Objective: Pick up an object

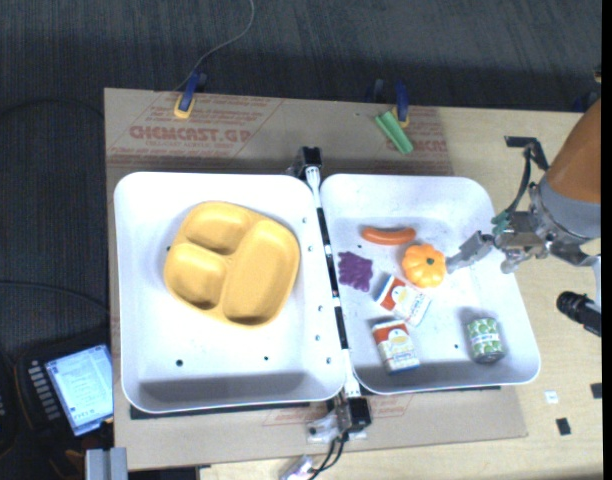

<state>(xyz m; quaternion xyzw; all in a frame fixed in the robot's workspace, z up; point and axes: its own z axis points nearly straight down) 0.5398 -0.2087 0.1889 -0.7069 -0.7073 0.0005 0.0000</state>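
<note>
The right bin (456,190) holds several small items: an orange pumpkin (423,265), an orange sausage (388,234), a purple bunch of grapes (355,269), a white and red carton (404,300), a red box (396,346) and a green can (484,337). My gripper (460,257) reaches in over the bin's right rim. Its tip sits low, just right of the pumpkin and close to touching it. Nothing is visibly held in it.
A large yellow divided tray (232,261) lies in the left bin (146,368). A black divider (326,258) runs between the bins. A green clip (394,131) and a blue clip (189,94) sit on the cardboard behind them. The grey wrist (566,218) hangs over the bench at right.
</note>
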